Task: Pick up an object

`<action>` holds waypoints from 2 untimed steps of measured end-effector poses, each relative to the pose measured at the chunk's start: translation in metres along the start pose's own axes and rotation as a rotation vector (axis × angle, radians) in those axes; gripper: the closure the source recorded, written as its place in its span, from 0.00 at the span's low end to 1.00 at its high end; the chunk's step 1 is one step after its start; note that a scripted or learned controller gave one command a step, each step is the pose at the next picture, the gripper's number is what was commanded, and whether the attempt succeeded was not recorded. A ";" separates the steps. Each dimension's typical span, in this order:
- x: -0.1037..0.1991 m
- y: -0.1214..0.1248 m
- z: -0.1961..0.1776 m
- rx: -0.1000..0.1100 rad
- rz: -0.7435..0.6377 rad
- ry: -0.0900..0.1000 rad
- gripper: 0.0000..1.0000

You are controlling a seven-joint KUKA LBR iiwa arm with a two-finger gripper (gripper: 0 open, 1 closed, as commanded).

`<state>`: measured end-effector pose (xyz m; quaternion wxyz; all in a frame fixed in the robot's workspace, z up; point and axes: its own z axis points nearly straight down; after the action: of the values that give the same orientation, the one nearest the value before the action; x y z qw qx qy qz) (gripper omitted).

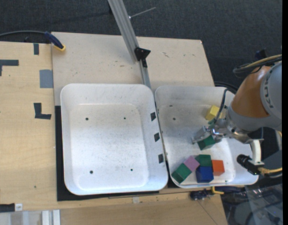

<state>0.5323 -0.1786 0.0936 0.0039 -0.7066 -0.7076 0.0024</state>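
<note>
the grey arm's two-finger gripper (203,137) sits low inside the right-hand shallow white plastic bin (181,102), and a small dark green block (207,142) lies right at its tip, touching or all but touching the metal; from this slanted view i cannot tell whether the jaws are spread, pressed together or pinching that block, since the wrist and the dim fingers blur together there. the block looks like a rigid little cube of painted wood or hard plastic, so it should be light, stiff and not fragile, though its smooth flat faces may slip if caught on a corner; the best hold is across two opposite flat faces, square on, near the middle. just beside the gripper, toward the bin's far wall, rests a small yellow block (213,112). near the bin's front wall a cluster sits packed together: a green block (181,172), a pale purple block (191,163), a blue block (204,173), another dark green block (203,160) and an orange block (217,167), all matte, sharp-edged and touching their neighbours, which leaves little room for fingers between them. the left-hand shallow white bin (69,125) has a speckled, scuffed floor and rounded corners.
</note>
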 end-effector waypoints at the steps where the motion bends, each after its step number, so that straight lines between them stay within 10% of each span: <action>1: 0.000 -0.001 0.002 -0.005 0.001 -0.002 0.00; 2: 0.001 -0.001 -0.007 -0.005 -0.001 -0.001 1.00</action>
<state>0.5317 -0.1774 0.1010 0.0019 -0.7064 -0.7079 0.0008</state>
